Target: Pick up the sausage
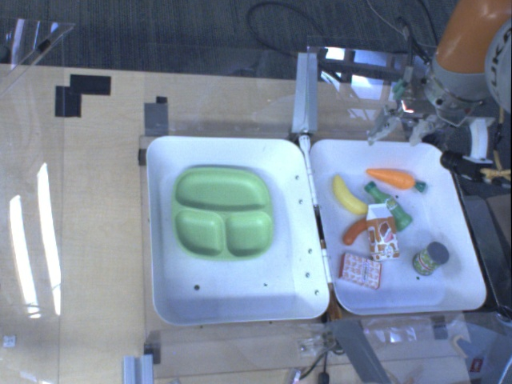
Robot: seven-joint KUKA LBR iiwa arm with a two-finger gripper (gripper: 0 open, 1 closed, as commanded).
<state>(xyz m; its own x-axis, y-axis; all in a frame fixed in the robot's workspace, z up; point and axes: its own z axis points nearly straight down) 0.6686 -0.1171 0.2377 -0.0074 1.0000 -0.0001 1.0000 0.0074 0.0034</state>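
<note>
Two shallow white bins sit side by side on the wooden worktop [88, 238]: the left bin [232, 302] bears a green three-compartment plastic tray [222, 212]. In the right bin [456, 282], the small reddish-orange sausage [358, 230] lies near the middle, just below a yellow banana [348, 194] and touching a small printed carton [384, 241]. An orange carrot [393, 179] lies nearby. The end effector [402, 130] hangs above that bin's far rim, fingers spread apart, holding nothing.
</note>
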